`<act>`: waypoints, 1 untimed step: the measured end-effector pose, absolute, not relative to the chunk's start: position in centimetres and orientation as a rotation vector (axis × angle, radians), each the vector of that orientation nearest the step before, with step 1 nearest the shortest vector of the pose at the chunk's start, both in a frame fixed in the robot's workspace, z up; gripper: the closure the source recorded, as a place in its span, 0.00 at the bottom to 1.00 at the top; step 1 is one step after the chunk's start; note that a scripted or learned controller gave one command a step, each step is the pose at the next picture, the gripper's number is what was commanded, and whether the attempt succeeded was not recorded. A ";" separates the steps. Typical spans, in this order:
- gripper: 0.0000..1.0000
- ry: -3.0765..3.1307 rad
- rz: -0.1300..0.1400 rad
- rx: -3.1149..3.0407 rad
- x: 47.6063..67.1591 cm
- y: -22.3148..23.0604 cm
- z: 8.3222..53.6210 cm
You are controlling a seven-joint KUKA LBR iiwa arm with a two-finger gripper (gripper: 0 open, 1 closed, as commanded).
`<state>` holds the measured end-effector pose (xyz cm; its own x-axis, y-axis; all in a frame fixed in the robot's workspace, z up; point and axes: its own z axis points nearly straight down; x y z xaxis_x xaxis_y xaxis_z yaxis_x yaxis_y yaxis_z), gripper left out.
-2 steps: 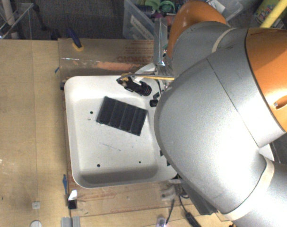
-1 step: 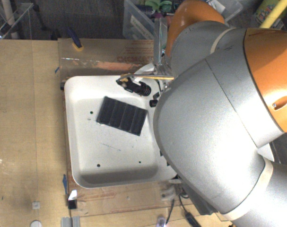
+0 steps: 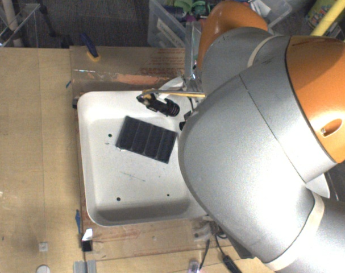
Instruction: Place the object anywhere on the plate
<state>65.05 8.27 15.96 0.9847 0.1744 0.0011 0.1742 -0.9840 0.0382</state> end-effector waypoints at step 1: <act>1.00 0.338 0.006 3.092 65.2 8.1 15.8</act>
